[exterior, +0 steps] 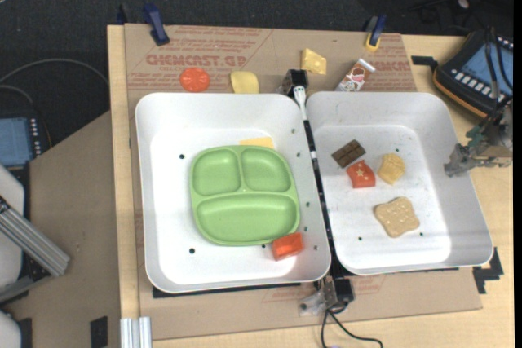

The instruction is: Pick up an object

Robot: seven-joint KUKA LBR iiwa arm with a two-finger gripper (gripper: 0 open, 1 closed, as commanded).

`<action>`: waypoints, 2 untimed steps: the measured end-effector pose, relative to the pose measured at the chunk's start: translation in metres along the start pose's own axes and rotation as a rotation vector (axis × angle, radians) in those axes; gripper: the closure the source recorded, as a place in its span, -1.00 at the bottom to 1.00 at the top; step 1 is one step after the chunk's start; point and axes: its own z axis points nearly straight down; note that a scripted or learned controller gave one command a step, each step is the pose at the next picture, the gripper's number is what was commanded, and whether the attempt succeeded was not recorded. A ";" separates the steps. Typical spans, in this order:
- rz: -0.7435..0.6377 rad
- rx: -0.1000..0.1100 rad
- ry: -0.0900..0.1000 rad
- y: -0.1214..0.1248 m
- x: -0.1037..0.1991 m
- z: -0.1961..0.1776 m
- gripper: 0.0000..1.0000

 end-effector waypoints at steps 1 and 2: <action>-0.011 0.018 0.016 -0.039 0.079 0.005 1.00; -0.006 0.015 0.012 -0.038 0.075 0.005 -1.00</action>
